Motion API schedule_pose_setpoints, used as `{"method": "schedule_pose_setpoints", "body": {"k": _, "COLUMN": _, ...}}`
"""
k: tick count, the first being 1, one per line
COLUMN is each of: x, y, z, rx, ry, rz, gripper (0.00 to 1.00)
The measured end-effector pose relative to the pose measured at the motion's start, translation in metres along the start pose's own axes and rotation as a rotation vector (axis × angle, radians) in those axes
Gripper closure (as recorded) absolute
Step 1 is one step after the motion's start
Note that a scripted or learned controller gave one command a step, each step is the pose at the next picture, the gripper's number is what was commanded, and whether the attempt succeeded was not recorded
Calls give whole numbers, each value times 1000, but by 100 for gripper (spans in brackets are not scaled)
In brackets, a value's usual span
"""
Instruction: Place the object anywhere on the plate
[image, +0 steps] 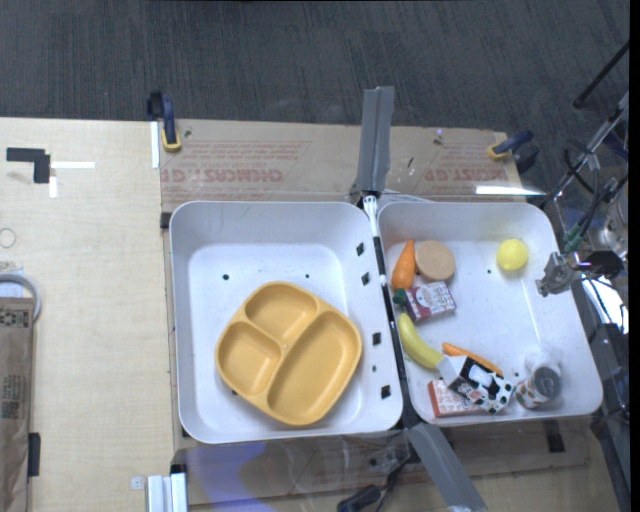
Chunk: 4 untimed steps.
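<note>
Two white bins side by side. A yellow plate (289, 352) sits in the left bin. Toys, including a lemon (512, 255) and banana (418, 343), lie in the right bin. The claw (556, 273) hovers at the right rim; its grip is unclear. Nothing looks picked yet; next, likely choosing and grasping a toy.

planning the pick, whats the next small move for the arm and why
Probably move the gripper left over the right bin toward the yellow ball, the nearest item. It holds nothing, and the yellow plate in the left bin carries nothing yet.
</note>
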<state>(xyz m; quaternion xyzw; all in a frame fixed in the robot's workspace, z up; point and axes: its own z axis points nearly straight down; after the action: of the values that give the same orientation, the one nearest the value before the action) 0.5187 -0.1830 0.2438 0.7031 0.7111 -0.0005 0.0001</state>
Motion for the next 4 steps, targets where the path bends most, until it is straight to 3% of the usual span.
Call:
{"method": "schedule_pose_setpoints", "body": {"k": 1, "x": 74, "y": 52, "z": 40, "rx": 3, "ry": 0, "rz": 126, "gripper": 100}}
{"method": "schedule_pose_setpoints", "body": {"k": 2, "x": 174, "y": 119, "z": -15, "rx": 2, "ry": -1, "rz": 189, "gripper": 100}}
{"method": "schedule_pose_setpoints", "body": {"k": 3, "x": 174, "y": 119, "z": -15, "rx": 2, "ry": -1, "rz": 190, "gripper": 0}}
{"method": "schedule_pose_setpoints", "body": {"k": 4, "x": 173, "y": 120, "z": -23, "rx": 5, "ry": -4, "rz": 189, "gripper": 100}}
